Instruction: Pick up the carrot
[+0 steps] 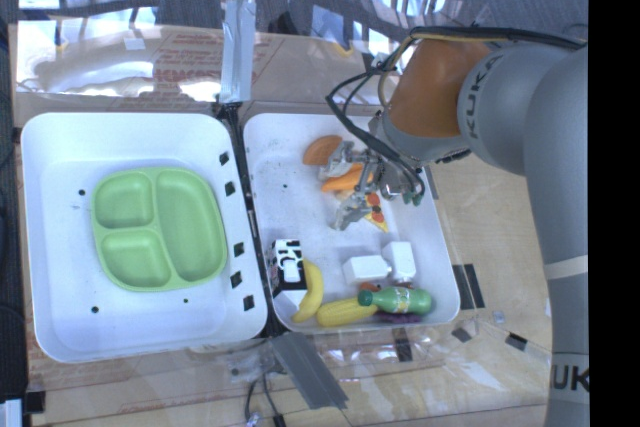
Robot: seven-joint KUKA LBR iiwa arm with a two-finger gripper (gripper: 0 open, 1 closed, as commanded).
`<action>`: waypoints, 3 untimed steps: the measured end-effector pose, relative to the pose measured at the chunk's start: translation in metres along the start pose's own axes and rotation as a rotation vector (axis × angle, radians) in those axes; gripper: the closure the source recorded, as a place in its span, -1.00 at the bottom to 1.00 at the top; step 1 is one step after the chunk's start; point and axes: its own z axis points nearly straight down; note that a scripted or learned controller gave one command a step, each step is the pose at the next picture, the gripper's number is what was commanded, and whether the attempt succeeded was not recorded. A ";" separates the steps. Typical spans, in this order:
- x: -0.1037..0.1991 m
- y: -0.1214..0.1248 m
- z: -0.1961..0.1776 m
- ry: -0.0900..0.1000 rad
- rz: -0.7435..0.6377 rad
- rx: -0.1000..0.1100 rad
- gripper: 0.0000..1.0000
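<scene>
The right bin (432, 215) serves as the landmark: a shallow white tray of smooth plastic with rounded corners, its floor speckled with small dark marks. Inside it, near the far wall, the carrot (341, 181) lies as a short orange taper, partly covered by the metal jaws (362, 193) that come down over it; the view is too cluttered there to tell whether they are wide, narrow or closed on anything. Just beyond the carrot, toward the bin's far wall, sits a rounded orange-brown piece (322, 150) with a dull skin, its shape hard to name. A small red and orange bit (377, 212) shows below the jaws, too small to make out. Toward the bin's near wall lie two white blocks (367, 268) with soft edges, a green bottle (400, 300) on its side with a red cap, a yellow banana (312, 291) curving along the bin's left side, and a second yellow fruit (346, 312) along the near wall. A black and white box (289, 264) rests against the bin's left wall. The arm (520, 115), matte grey with a glossy orange band (430, 95), crosses over the bin's right rim and hides part of it. Left of the bin stands the second bin (60, 315), holding a pale green divided plate (158, 228) with three rounded wells. The tan counter (490, 205) shows past the bin's right edge
</scene>
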 end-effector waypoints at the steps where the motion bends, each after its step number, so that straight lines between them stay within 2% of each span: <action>1: -0.001 0.002 -0.007 0.003 -0.007 -0.001 1.00; 2: -0.018 0.061 -0.060 -0.006 0.151 0.001 1.00; 3: -0.012 0.056 -0.108 -0.006 0.415 0.002 1.00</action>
